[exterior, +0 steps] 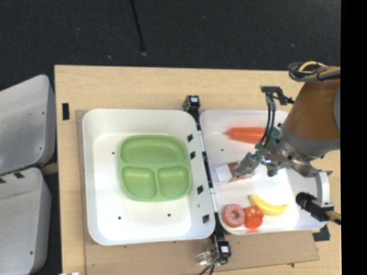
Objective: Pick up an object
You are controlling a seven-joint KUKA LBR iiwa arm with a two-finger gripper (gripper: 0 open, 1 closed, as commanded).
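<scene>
The gripper [248,166] hangs low in the right bin [298,225], just over a brownish item [236,171], seemingly lined up to grasp it. I cannot tell how the jaws stand. Carrot [245,134], banana [267,204], donut [233,214] and tomato [253,217] lie nearby.

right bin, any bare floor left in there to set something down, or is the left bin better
The right bin is crowded: carrot at the back, gripper mid-floor, and banana, tomato and donut along the front. Bare strips remain beside its left wall and behind the carrot. The left bin has a bare floor margin around the green divided plate, widest in front.
</scene>
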